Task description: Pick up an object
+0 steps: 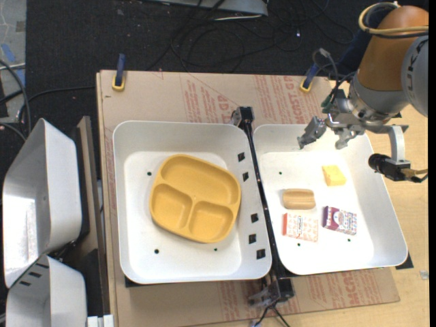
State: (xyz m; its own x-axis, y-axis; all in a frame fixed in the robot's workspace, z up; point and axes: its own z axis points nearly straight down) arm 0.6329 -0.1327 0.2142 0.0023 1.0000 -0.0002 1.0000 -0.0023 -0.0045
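Now gripper [328, 133] hovers over right bin [388, 251], far end, fingers spread, grasping nothing. Candidates lie nearer: yellow block [334, 176] just below gripper, bun [298, 199], red carton [300, 227], purple carton [339, 220]. All apart, room for fingers. Block looks likeliest target. Yellow tray [194, 199] fills left bin [129, 203].

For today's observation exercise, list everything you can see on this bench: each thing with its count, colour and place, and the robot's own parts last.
Bins: two, white, side by side on the bench.
Divided plate: one, yellow, in the left bin.
Block: one, yellow, right bin, upper middle.
Bread-like roll: one, tan, right bin centre.
Packet: one, red and white, below the roll.
Carton: one, purple and white, right of the packet.
Clamps: two, blue and yellow, at the board's far edge.
Arm: one, grey with orange band, at right.
Hand: one, open, above the right bin's far part.
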